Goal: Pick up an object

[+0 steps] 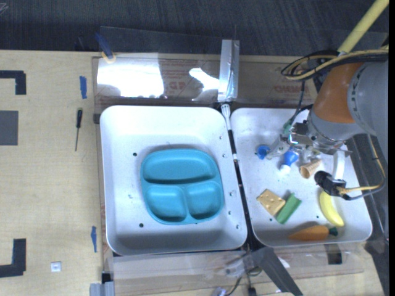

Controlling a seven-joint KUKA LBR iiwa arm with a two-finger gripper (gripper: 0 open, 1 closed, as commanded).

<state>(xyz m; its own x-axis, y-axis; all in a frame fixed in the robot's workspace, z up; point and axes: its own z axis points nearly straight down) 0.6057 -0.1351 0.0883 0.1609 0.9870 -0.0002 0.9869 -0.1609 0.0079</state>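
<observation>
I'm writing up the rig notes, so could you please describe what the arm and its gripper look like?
The arm is grey and rounded, with an orange band above the wrist. Black cables loop beside it. The gripper is a small cluster of metal and dark parts.

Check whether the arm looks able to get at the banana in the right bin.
Probably yes. The banana lies uncovered near the right bin's right wall, just below the gripper, with nothing stacked on it; the nearby wall may crowd a grasp.

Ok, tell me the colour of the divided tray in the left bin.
Light blue tray, seen in the camera view.
</observation>
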